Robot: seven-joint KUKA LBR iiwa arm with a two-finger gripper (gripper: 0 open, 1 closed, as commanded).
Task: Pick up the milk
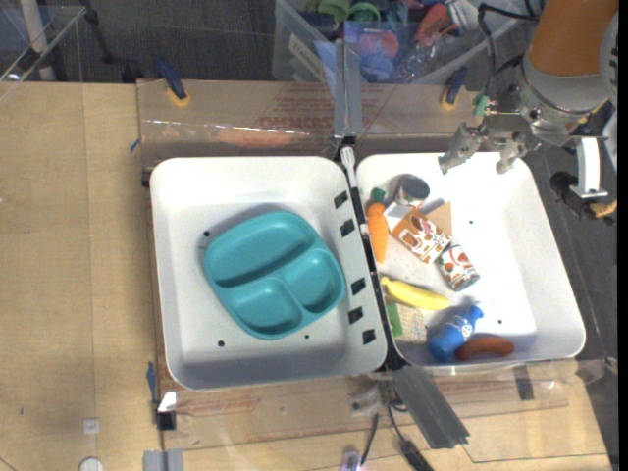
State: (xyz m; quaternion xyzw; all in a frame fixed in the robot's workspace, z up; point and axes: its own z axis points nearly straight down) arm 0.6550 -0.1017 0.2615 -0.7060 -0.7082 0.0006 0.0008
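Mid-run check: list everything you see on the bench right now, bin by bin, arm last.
left bin: 1, white, left side of bench
divided plate: 1, teal, in left bin
right bin: 1, white, right side of bench
carrot: 1, orange, right bin, by the divider
milk: 1 carton, white and orange, middle of right bin
small carton: 1, white and brown, beside the milk
banana: 1, yellow, below the cartons
cup: 1, blue, near front wall
sausage: 1, red, beside cup
gripper: 1, grey, open, above right bin's far edge
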